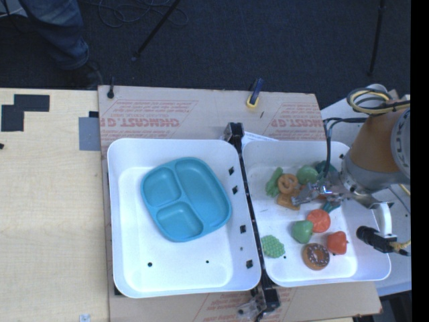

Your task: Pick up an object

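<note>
My gripper (310, 194) is low inside the right bin (365, 274), reaching in from the right. Its tip is next to an orange pretzel-shaped toy (289, 182) and a small orange-brown piece (288, 202). A green leafy toy (273, 181) lies to the left of the pretzel. A green round toy (308, 174) sits just behind the gripper. In front of the gripper are an orange-red tomato (319, 220) and a green pepper (301, 231). I cannot make out anything held in the gripper.
A red toy (336, 242), a chocolate donut (315, 255) and a green textured round toy (272, 246) lie near the right bin's front. The left bin (127, 247) holds a blue divided plate (186, 198). A black divider (242, 206) runs between the bins.
</note>
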You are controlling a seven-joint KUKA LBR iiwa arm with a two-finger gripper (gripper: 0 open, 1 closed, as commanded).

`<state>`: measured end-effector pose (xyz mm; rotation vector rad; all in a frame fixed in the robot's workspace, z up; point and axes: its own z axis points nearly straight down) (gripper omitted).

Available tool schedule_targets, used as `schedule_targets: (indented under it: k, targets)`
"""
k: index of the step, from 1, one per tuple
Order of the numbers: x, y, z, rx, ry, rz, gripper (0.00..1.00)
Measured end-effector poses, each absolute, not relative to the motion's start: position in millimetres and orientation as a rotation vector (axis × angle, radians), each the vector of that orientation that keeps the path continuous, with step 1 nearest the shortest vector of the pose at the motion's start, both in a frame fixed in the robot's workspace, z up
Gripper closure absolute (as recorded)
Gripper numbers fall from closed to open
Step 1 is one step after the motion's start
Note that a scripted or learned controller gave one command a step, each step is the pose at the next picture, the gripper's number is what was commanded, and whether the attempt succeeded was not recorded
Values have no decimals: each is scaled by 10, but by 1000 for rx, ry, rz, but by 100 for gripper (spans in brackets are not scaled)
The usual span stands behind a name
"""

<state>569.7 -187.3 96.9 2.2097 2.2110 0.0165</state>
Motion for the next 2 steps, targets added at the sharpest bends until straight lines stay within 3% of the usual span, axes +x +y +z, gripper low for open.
schedule_targets:
  k: [1, 2]
  targets:
    - [5682, -1882, 1061, 2216, 2212, 13, 100]
    - [5703, -1832, 1502, 2221, 2222, 1, 100]
